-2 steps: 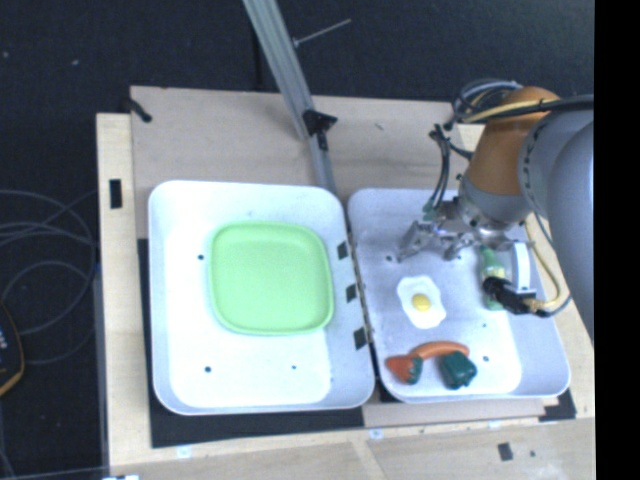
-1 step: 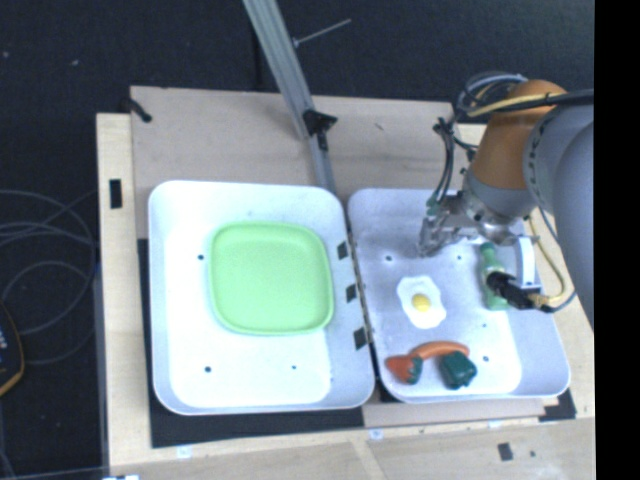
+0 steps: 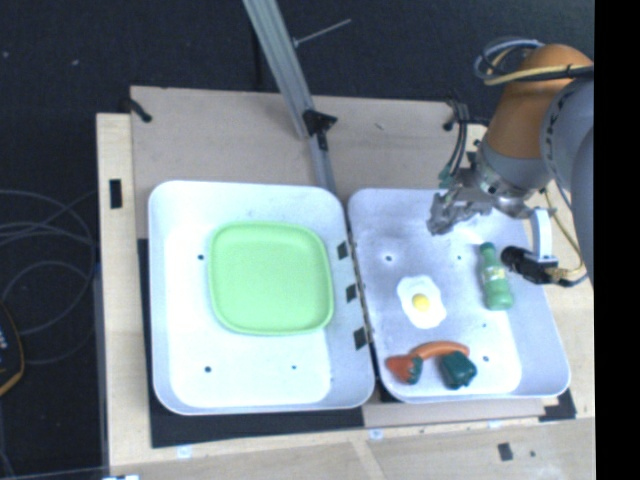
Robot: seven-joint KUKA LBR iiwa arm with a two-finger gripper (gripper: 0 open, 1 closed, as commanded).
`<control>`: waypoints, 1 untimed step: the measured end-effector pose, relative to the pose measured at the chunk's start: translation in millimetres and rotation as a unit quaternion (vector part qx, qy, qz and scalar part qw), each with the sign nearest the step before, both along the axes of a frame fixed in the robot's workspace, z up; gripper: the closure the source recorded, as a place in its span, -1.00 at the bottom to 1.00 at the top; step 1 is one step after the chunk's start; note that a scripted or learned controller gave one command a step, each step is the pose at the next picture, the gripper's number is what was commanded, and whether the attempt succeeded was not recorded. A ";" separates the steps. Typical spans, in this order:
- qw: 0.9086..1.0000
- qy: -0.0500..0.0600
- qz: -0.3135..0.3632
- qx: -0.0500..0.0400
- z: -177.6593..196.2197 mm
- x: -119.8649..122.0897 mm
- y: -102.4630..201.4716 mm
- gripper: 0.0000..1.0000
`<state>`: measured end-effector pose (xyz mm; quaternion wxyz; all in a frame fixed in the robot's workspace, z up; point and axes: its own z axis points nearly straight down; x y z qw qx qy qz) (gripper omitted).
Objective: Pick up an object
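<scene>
Gripper (image 3: pixel 443 218) hangs over the top part of the right bin (image 3: pixel 400 213), and nothing sits between its fingers. It is too small and dark to say if the fingers are apart or together. My guess is that it waits up there so it can come down on a toy.

The egg (image 3: pixel 421 302) looks like the nearest toy, so call it the landmark. It lies flat near the middle of the right bin, white with a yellow yolk. Flat things are hard to pinch, I think.

Right of the egg lies a green bottle (image 3: pixel 494 278), on its side, near the arm. Below the egg lies an orange sausage (image 3: pixel 440 349). A red toy (image 3: pixel 405 369) touches the sausage's left end, and a dark green toy (image 3: pixel 458 370) sits just under its right end. These three are bunched up, so grabbing one may bump the others.

Far left of the egg, the left bin (image 3: pixel 180 368) holds a green plate (image 3: pixel 270 277), lying flat.
</scene>
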<state>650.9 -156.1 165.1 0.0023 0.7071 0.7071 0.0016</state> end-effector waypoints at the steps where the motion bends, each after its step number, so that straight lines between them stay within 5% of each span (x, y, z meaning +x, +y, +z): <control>1: 1.000 0.000 0.000 0.000 47.5 9.3 0.7 1.00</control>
